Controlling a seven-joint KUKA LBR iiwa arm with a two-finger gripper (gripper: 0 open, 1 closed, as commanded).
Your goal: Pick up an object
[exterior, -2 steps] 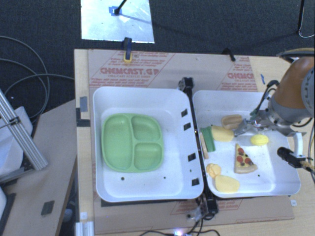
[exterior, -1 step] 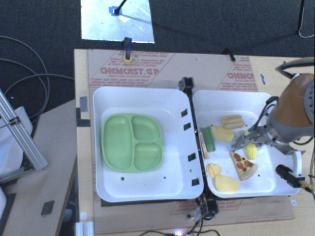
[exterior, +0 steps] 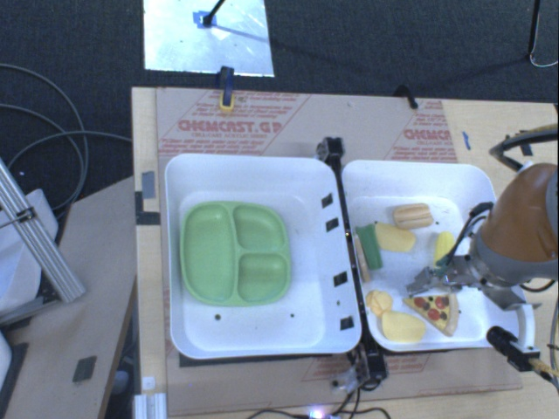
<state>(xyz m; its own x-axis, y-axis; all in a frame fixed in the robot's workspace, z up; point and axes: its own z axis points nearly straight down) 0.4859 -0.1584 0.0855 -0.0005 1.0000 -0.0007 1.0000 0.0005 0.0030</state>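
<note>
Hand point(exterior: 425, 279) sits low in the right bin point(exterior: 476, 182), just above the toy pizza slice point(exterior: 437, 308), which looks like the nearest pick candidate. Can't tell how the hand is set; too small and dark against the arm.

Other pieces in that bin: bread roll point(exterior: 411, 215) toward the back, green block point(exterior: 369, 245) by the divider with a yellow piece point(exterior: 396, 238) touching it, a yellow-green piece point(exterior: 445, 245) partly behind the wrist, two pale yellow pieces point(exterior: 397, 323) at the front. Left bin holds a green divided tray point(exterior: 234, 253).

To do this well, I'd say: centre over the slice, come straight down, close across its narrow width. It lies flat, so go low. Keep clear of the front yellow pieces just beside it.
</note>
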